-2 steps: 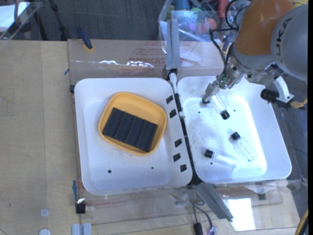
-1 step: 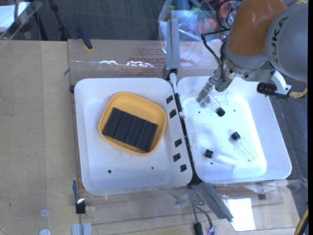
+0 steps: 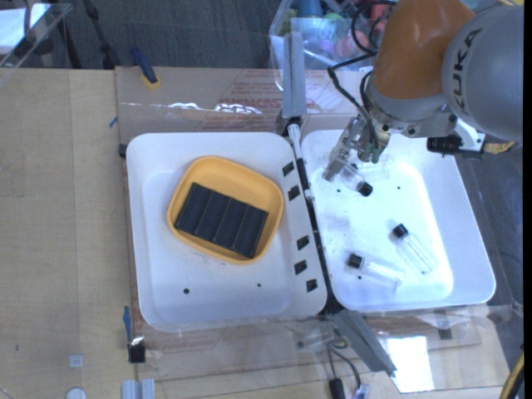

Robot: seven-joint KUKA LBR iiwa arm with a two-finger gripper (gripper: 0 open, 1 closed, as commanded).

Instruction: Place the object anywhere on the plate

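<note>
The grey arm with its orange band leans in from the right, and its end effector hangs low over the back-left part of the right-hand white bin, tilted toward the divider. Right at its tip sits a small clear plastic vial with a black cap, and from this angle I honestly can't tell whether the fingers are open, closed, or pinching it, since it's all glare and clear plastic down there. Two more clear, black-capped vials lie loose and flat on that bin's floor: one toward the middle, one nearer the front, well apart from each other. The target, a yellow rounded-square plate carrying a black ribbed slab, sits in the left white bin, angled, with bare yellow rim showing around the slab. I'd judge this is the pick stage, with the carry not yet done. The raised lips where the bins meet, marked with black tabs, call for a lift before crossing; beyond that there's open room above the plate.
</note>
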